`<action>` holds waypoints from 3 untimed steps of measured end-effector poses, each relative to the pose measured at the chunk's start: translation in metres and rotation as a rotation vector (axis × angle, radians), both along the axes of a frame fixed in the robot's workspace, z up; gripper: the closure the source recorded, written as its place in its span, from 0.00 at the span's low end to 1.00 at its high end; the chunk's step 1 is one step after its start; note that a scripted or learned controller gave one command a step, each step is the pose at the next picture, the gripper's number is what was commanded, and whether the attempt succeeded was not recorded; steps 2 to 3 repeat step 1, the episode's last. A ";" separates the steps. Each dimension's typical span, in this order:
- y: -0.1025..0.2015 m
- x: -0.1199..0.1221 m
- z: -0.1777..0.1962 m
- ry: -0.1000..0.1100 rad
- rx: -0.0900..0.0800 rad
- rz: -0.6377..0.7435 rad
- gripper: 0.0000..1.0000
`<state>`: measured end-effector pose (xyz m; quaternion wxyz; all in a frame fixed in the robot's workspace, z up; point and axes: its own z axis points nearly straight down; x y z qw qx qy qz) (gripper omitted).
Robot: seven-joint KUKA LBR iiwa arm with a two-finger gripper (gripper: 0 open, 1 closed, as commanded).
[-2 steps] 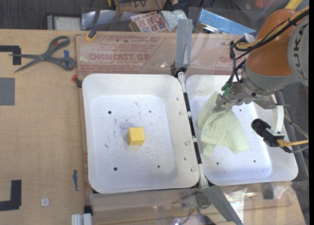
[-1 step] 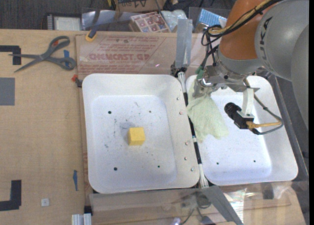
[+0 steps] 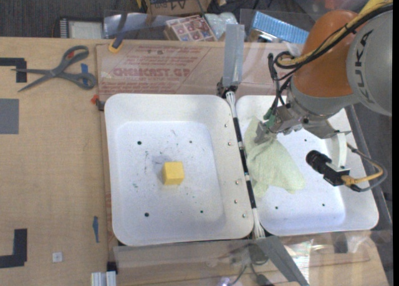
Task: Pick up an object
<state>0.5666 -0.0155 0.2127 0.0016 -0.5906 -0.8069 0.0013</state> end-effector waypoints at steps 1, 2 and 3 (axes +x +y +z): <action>-0.032 0.076 -0.029 -0.006 -0.002 -0.188 1.00; -0.032 0.076 -0.029 -0.006 -0.002 -0.188 1.00; -0.032 0.076 -0.029 -0.006 -0.002 -0.188 1.00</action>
